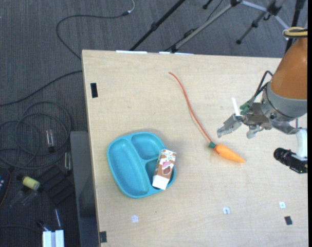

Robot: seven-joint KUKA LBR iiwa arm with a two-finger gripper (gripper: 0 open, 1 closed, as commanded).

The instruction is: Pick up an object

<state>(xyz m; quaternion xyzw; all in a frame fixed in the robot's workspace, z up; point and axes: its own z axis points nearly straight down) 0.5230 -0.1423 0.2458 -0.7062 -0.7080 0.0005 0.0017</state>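
Blue tray holds 1 carton, seemingly upright.

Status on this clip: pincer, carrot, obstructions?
Pincer open, holding nothing, above orange toy carrot. Carrot lies on bench, long orange string trailing. Nothing blocking.

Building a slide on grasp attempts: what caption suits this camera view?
Gripper hovers above the toy carrot; a small carton rests in the blue divided plate.

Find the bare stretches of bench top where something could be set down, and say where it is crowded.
Free: the bench behind the blue plate, left of the carrot's string, and the near strip below the carrot. Crowded: around the gripper and carrot; the carton lies across the plate's rim.
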